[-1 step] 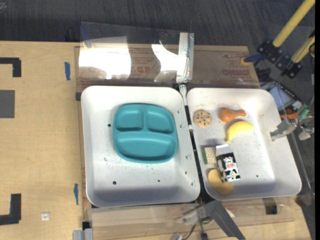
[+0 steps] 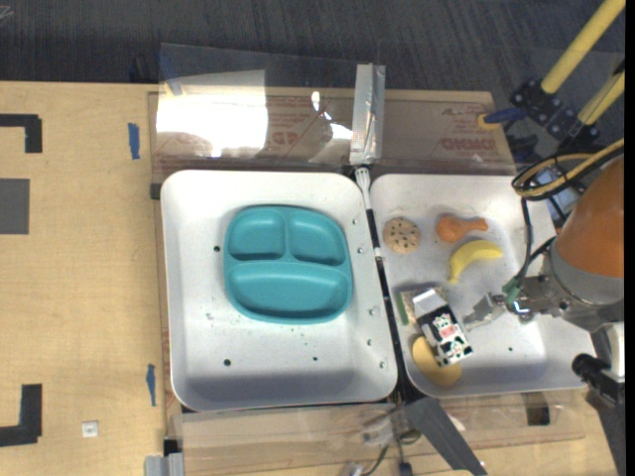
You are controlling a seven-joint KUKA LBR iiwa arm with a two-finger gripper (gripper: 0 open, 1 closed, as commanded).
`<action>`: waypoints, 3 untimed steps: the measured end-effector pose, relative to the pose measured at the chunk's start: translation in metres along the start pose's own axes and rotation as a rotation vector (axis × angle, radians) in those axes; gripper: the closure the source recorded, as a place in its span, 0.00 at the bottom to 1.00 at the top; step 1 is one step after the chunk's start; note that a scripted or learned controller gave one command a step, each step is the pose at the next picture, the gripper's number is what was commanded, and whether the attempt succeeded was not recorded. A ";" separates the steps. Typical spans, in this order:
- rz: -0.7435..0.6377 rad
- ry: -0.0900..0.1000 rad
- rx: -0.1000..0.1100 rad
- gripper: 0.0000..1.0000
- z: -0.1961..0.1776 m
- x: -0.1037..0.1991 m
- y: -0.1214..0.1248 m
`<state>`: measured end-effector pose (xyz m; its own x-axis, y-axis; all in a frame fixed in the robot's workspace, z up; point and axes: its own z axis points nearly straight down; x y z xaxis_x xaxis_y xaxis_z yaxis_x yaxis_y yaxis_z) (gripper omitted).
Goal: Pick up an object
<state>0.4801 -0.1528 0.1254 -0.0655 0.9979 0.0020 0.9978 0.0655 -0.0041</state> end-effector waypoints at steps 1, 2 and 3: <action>-0.013 -0.008 -0.013 0.00 0.034 0.046 0.059; 0.176 -0.004 -0.016 0.00 0.033 0.034 0.148; 0.169 -0.001 -0.013 1.00 0.025 0.037 0.149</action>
<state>0.6264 -0.1062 0.1001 0.1031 0.9947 0.0011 0.9946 -0.1031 0.0088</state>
